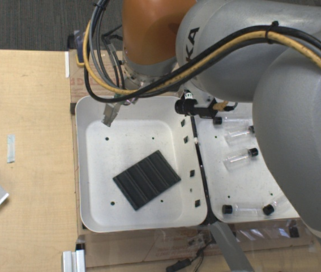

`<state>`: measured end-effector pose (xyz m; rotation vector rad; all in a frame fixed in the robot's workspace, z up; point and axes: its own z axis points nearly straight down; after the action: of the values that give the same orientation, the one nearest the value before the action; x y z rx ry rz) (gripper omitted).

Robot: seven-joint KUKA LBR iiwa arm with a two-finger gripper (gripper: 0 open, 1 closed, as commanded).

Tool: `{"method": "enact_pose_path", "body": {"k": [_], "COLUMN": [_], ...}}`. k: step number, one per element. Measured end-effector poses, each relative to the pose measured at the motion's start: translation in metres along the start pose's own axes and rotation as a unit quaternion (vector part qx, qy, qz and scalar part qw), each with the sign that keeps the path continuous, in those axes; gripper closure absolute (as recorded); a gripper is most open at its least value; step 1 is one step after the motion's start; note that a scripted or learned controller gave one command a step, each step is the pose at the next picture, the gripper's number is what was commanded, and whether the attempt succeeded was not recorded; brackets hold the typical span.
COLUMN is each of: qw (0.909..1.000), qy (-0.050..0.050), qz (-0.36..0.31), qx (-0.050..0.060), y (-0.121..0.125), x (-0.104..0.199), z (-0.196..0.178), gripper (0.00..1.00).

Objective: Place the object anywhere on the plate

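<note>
Lying flat mid-bin, dark ridged plate, jaws well apart above

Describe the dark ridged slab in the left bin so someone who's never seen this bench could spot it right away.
Start at the left shallow white bin, the one beside the tan wooden bench top. Near its middle lies a flat dark grey rectangular plate, turned at a slant to the bin walls. Parallel ridges run along its length, and it is far larger than the small black specks dotted around it.
</note>
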<state>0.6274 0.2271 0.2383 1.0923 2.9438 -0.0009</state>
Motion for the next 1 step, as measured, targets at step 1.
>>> {"method": "enact_pose_path", "body": {"k": [1], "qw": [0.9957], "qy": [0.001], "qz": [0.093], "qx": [0.001], "y": [0.0002], "x": [-0.0049], "z": [0.1136], "gripper": [0.00]}}
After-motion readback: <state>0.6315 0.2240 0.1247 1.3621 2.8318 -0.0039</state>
